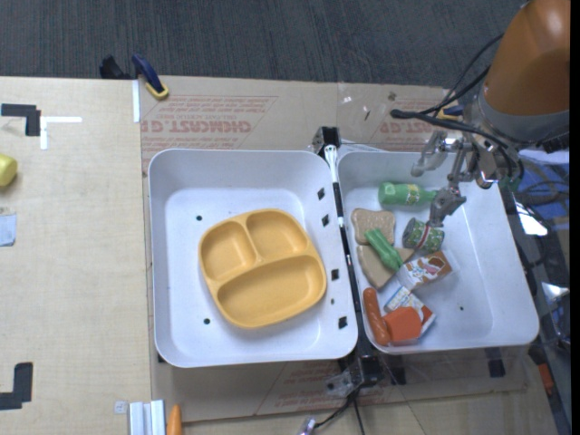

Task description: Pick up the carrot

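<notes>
Overhead, the bench (72, 288) fills the frame, with cardboard under two white bins. At the right edge the arm (535, 57) is cut off — its orange band and grey wrist show, the rest runs out of frame. The left bin (172, 270), at centre, holds a yellow divided plate (263, 267).

The right bin (494, 288) holds a crowded heap that is hard to sort out: a green bottle (406, 193) lying at the top, bread slices (372, 227) below it, a green vegetable (383, 249) across them, a small green can (422, 236), a printed carton (426, 272) and an orange packet (405, 324).

The carrot (375, 316) lies at the lower left of this bin, along the inner wall, touching the orange packet.

The gripper (446, 205) hangs over the upper middle of the right bin, just above the can — whether it touches it is unclear. Its fingers blur into wrist hardware and cables, so I cannot tell how far apart they stand or whether anything sits between them.

A yellow object (6, 170) is cut by the left edge.
</notes>
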Controlling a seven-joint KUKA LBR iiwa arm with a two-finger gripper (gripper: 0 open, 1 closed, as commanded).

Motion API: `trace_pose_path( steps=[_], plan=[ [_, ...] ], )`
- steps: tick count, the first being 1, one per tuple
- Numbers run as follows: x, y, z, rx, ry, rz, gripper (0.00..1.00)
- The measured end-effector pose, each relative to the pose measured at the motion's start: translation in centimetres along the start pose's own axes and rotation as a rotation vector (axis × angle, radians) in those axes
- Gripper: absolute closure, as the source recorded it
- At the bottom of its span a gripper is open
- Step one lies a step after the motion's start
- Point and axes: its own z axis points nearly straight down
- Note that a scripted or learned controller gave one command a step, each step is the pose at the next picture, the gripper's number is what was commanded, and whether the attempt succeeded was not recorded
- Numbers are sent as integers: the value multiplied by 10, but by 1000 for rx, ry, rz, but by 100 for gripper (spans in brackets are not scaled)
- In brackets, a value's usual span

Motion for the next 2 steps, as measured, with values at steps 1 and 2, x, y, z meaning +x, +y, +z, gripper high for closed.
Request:
trace_pose_path(
  steps=[1, 2],
  plan=[
    [42, 86, 37, -1, -4, 34, 0],
    [90, 151, 37, 0, -3, 188, 0]
  ],
)
